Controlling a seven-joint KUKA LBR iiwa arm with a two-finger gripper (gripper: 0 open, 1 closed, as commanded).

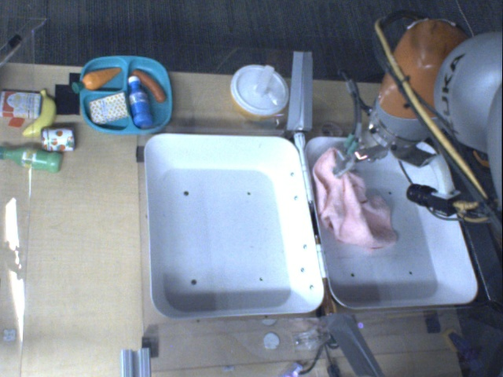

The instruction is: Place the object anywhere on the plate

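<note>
1. Gripping pink cloth [354, 210] at its 12 o'clock corner: jaws of gripper [348, 160] clenched on fabric.
2. Lying mostly heaped in right bin [440, 285].
3. Judged step: pickup.
4. Next: lifting clear, carrying toward 10 o'clock, blue plate [161, 77] on table [71, 234].

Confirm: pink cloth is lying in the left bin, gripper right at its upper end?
Not quite. The camera view shows the pink cloth in the right bin, not the left bin. The rest holds: the gripper is at the cloth's upper end.
</note>
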